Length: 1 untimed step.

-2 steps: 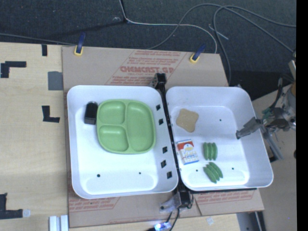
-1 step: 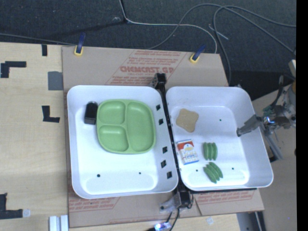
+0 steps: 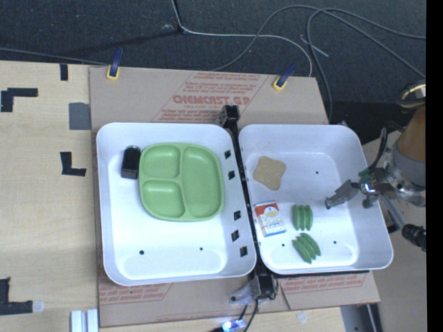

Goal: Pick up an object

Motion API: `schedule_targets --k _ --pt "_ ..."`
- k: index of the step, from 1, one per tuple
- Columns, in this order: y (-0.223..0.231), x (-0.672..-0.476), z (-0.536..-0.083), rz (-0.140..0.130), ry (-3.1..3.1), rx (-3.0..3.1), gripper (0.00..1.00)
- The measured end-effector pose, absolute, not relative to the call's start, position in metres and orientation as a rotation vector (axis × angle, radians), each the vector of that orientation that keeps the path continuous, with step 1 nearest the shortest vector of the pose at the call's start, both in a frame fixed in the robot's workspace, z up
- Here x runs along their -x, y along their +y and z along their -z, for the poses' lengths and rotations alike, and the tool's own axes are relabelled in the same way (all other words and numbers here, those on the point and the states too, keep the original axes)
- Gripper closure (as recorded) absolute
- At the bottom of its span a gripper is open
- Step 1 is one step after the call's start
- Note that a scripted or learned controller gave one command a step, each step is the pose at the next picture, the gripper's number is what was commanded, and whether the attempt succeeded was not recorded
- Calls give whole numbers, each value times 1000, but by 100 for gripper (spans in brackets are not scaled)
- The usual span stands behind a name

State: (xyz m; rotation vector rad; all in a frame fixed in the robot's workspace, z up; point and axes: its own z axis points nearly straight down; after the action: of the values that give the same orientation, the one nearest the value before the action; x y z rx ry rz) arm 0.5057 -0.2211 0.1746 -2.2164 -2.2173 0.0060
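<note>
Gripper (image 3: 339, 198) is hanging over the right bin (image 3: 325, 138), near its right wall; jaw state: cannot tell. It is touching nothing visible. Two green pods (image 3: 302, 217) (image 3: 306, 247), a carton (image 3: 270, 218) and a cracker (image 3: 269, 172) are lying to its left.

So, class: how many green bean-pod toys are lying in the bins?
2. Both green pod-shaped toys lie in the right white bin: one just right of the small red-and-white carton, the other below it, nearer the front rim. Nothing seems to hide more.
</note>
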Motion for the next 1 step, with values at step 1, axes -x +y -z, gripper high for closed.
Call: schedule_targets --k 1 --pt "-211 -509 -125 -5 -2219 2216 0"
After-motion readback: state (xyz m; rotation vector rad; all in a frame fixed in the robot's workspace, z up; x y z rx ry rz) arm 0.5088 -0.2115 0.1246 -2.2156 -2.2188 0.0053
